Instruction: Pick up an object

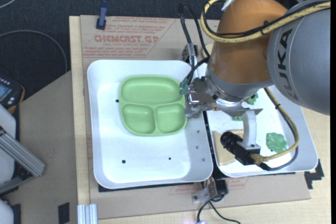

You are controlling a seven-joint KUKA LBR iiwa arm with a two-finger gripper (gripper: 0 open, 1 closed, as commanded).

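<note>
A light green divided plate (pixel 152 104) with three compartments lies in the left white bin (pixel 105 128), toward its back right. My gripper (pixel 192 97) hangs over the seam between the two bins, right at the plate's right rim. The wrist and the orange band hide its tips. In the right bin (pixel 304 157) a small green crumpled object (pixel 276 141) lies near the right wall. Another green bit (pixel 254 97) peeks out from under the arm.
The arm covers most of the right bin. A tan patch (pixel 229 159) shows on that bin's floor near its front. A printed cardboard sheet (pixel 126 36) lies behind the left bin, with a blue clip (pixel 102 16) at its back edge.
</note>
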